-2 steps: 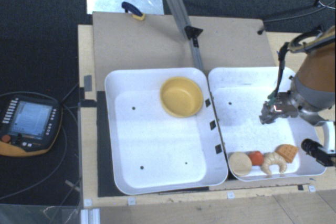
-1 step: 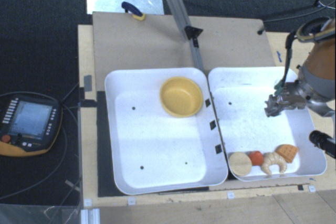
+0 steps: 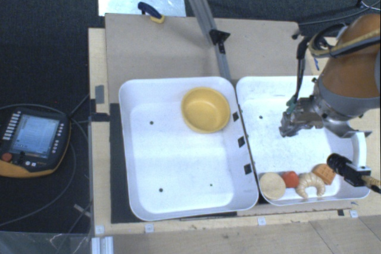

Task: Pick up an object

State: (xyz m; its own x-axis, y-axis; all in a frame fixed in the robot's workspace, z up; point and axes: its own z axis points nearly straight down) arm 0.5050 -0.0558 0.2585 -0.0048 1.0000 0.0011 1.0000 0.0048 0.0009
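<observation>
The grey two-finger gripper [image 3: 290, 126] hangs over the bare middle of the right-hand shallow white plastic bin [image 3: 262, 98] with nothing visible between its jaws; whether they stand wide or narrow I cannot tell. The likeliest pick targets lie in a row along the bin's near wall, well apart from the jaws and towards the bottom of the view: a pale round bun-like disc [image 3: 273, 185], a small red ball-like piece [image 3: 290, 178], a cream croissant-shaped piece [image 3: 311, 185] and an orange-brown waffle-like chunk [image 3: 324, 172]. To do this step well, I judge the gripper should travel over one end of that crowded row, straddle a single piece, and descend clear of the wall and the neighbours.
</observation>
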